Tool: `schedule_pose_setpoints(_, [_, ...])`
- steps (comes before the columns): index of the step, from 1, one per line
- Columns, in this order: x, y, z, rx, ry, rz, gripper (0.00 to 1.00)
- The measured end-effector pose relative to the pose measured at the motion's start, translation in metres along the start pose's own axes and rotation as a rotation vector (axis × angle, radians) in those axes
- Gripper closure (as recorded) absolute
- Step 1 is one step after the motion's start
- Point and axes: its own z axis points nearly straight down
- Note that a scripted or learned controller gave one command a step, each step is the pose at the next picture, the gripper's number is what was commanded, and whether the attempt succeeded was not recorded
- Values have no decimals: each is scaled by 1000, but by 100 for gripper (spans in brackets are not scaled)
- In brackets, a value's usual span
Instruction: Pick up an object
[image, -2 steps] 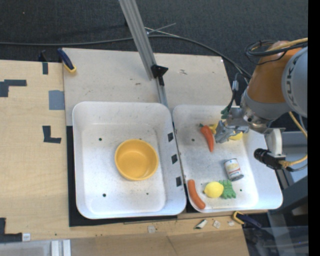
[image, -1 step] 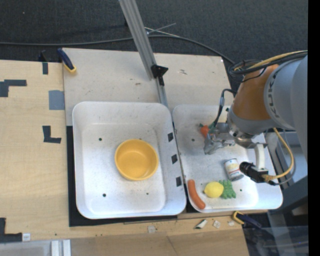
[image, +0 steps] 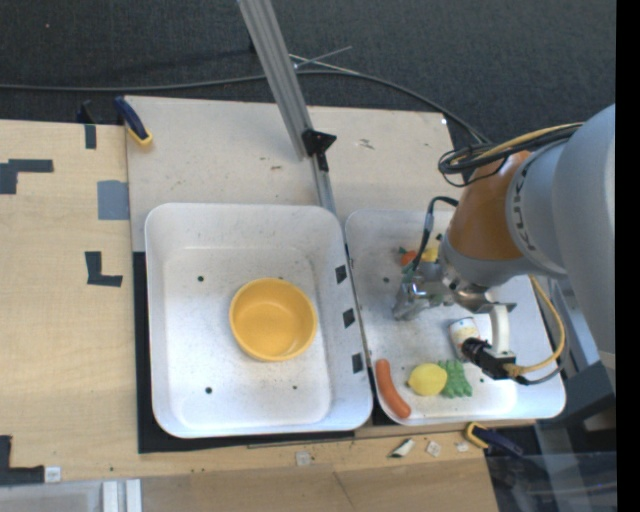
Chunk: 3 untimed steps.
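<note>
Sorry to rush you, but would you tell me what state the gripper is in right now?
Gripper: low over the right bin; open or shut cannot be told.

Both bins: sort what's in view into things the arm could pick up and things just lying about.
Could be picked up:
yellow bowl in the left bin
orange sausage-shaped toy, yellow lump and green piece in the right bin

Just lying about:
yellow-handled clamps on the bench
slanted metal post
cables
</note>
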Motion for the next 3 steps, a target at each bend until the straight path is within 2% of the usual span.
schedule_pose_setpoints(1, [2, 0, -7, 7, 1, -3, 100])
schedule_pose_setpoints(2, [12, -5, -56, -11, -1, 1, 100])
schedule_pose_setpoints(3, [14, -1, -100, -12, -2, 1, 100])
